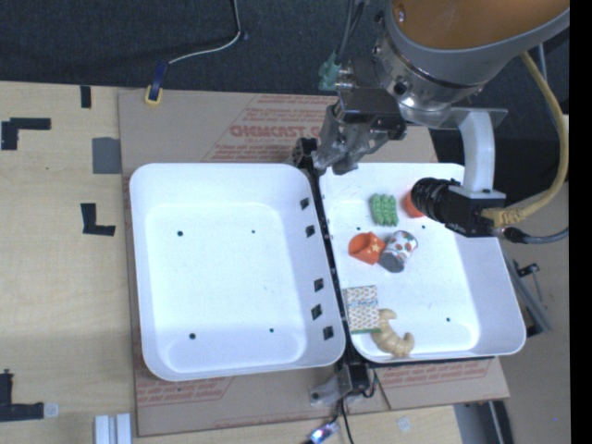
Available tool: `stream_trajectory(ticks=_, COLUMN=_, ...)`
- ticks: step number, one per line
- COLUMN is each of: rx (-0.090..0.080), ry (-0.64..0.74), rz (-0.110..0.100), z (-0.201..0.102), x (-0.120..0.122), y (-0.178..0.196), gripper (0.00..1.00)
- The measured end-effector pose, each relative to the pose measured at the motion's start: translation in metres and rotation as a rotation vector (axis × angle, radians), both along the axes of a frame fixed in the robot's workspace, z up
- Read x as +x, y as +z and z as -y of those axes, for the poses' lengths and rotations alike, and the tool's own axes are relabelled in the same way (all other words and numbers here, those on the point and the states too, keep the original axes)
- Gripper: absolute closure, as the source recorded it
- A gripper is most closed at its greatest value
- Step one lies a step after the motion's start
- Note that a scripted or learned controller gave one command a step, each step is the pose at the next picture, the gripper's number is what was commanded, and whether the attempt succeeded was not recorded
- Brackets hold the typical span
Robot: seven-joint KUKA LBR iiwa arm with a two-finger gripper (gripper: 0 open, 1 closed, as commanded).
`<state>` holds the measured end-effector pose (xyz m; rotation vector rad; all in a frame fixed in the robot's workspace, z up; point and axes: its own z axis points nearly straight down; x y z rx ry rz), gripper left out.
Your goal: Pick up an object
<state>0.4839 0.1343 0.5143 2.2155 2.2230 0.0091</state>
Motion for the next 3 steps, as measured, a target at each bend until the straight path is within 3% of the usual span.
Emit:
stream_trajectory(ticks=1, rx=-0.001, ry=0.003, rz=-0.007, z=-0.049, x=-0.001, y=0.004, gripper=1.0)
stream_trajectory(ticks=3, rx=-0.003, ry=-0.001, rz=-0.007, z=-0.1, x=0.039, y=0.019, gripper=1.0)
